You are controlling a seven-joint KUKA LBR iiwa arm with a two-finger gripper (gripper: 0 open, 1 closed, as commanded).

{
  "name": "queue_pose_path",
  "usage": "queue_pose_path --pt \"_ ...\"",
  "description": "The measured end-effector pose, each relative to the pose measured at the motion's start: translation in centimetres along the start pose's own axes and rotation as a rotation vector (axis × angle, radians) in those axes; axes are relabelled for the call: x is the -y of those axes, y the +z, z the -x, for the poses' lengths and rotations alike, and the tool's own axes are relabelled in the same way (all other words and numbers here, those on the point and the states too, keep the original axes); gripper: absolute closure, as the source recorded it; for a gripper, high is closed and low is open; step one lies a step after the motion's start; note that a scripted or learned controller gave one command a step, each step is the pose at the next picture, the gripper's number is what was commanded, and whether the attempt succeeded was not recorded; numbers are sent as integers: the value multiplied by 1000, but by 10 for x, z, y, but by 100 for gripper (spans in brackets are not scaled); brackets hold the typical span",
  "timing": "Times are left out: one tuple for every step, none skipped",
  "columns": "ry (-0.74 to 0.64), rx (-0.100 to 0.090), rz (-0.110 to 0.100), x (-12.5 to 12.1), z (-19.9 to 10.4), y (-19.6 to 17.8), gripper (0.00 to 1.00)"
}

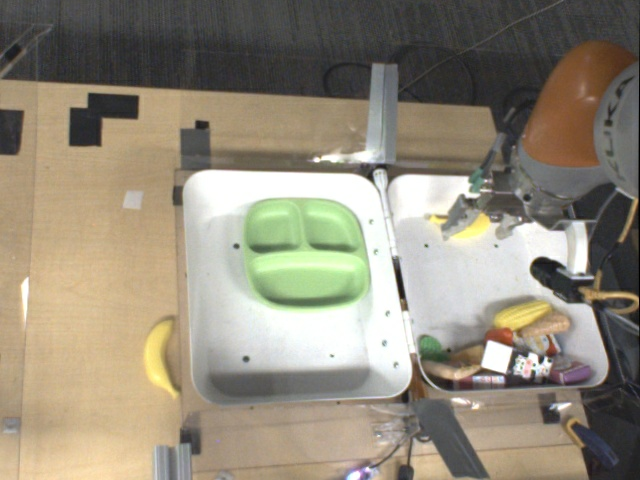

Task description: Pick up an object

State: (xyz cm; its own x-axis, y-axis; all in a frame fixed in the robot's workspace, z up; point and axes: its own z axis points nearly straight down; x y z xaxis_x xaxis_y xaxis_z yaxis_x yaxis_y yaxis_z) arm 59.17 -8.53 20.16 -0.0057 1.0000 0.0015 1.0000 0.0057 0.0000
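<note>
Even, bright overhead light; no hard glare; white bins [200, 268] near blown out, walls lose detail; soft grey shadow along the left bin's lower inside wall; faint shadow under the green divided plate [305, 251]; dark carpet [250, 18] at top underexposed, texture barely readable; overall low resolution, soft focus; small items heaped in the right bin's lower corner [520, 353] smear together; orange arm band [575, 98] blurry at the edges; slight specular glint on the metal bracket [383, 108].

Green divided plate [304, 251] in left bin [210, 298]; banana [160, 356] on bench [90, 268].
</note>
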Motion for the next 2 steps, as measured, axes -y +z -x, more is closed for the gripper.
queue_pose_path --pt "-100 2 1 -77 35 104 0" --pt "-102 2 6 -79 34 92 100"
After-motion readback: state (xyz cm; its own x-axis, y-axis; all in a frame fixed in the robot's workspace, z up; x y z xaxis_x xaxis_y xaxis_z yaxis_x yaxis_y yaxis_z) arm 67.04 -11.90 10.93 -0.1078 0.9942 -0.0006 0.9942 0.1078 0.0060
